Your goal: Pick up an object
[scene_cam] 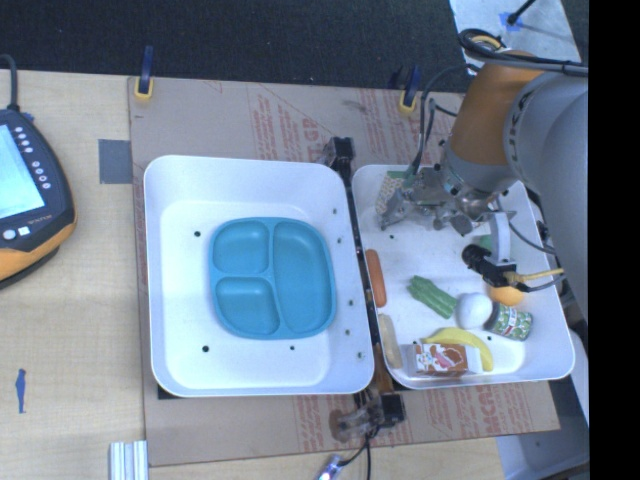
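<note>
1. Tool (400,206) hangs low over the far corner of the right bin (545,373), reaching in under the grey arm (545,128) with its orange band; whether its grasping parts stand apart or together I cannot tell, and nothing shows clamped in it.
2. Objects to pick lie nearer the camera than the tool, all inside the right bin, presumably gathered there as the stock to draw from: a green vegetable (432,295) near the bin's middle; a white ball (474,310) just beside it; a banana (462,343) and a small carton (440,359) against the bin's near wall; a reddish sausage (375,278) along the wall shared with the left bin (180,368).
3. Left bin holds a blue divided plate (272,276), a likely place for picked things; the pick is not yet made, by my judgement.
</note>
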